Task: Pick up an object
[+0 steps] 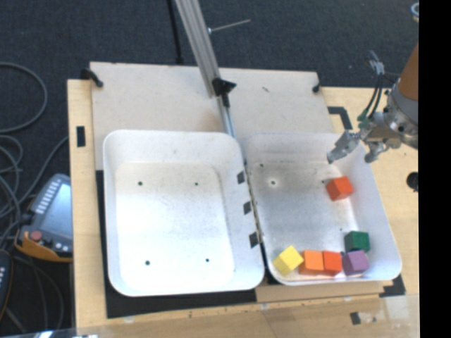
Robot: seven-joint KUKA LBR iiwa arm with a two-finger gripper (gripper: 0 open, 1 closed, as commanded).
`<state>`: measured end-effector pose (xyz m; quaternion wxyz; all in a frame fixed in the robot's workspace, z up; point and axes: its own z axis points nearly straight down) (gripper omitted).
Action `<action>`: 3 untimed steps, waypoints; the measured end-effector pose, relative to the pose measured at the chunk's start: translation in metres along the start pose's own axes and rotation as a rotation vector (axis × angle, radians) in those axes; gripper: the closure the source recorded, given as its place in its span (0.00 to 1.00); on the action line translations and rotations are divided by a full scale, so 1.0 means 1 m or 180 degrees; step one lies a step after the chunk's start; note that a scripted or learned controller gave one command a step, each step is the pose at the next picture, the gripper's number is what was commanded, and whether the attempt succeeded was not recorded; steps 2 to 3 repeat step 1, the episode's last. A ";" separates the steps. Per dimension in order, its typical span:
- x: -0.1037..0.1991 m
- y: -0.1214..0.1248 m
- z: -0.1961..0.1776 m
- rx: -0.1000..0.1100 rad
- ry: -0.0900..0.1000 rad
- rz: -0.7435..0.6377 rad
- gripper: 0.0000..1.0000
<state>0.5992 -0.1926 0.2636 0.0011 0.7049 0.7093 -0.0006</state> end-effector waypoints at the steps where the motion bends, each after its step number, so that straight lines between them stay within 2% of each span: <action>1: -0.015 -0.054 0.025 0.0012 0.0004 0.0029 0.00; 3: -0.015 -0.054 0.025 0.0012 0.0004 0.0029 0.00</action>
